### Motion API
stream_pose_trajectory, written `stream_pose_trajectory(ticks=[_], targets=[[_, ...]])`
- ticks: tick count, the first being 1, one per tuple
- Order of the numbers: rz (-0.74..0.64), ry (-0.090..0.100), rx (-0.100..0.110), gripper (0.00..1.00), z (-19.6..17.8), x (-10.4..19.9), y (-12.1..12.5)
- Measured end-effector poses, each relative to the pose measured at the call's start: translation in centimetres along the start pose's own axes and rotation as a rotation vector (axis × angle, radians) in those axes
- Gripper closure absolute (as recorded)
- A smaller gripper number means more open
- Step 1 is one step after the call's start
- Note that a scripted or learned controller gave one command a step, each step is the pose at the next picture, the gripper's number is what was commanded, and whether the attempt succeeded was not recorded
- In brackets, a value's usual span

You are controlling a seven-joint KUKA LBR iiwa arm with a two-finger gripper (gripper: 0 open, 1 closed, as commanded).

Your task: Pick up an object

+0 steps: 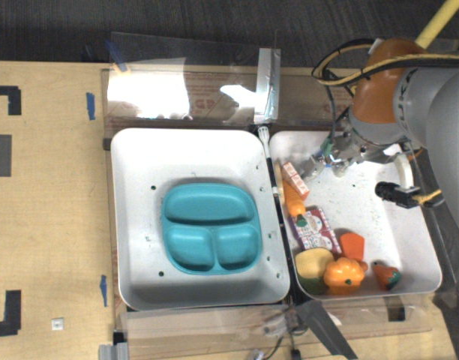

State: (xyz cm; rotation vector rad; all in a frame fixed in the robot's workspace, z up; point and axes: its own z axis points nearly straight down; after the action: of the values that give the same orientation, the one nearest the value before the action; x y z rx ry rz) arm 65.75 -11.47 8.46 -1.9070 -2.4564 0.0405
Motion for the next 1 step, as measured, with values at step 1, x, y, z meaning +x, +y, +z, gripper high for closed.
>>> stream_pose_trajectory(ticks=[1], targets=[[-0.077,-0.013,-0.043,0.0,-0.07,0.89,-3.26]])
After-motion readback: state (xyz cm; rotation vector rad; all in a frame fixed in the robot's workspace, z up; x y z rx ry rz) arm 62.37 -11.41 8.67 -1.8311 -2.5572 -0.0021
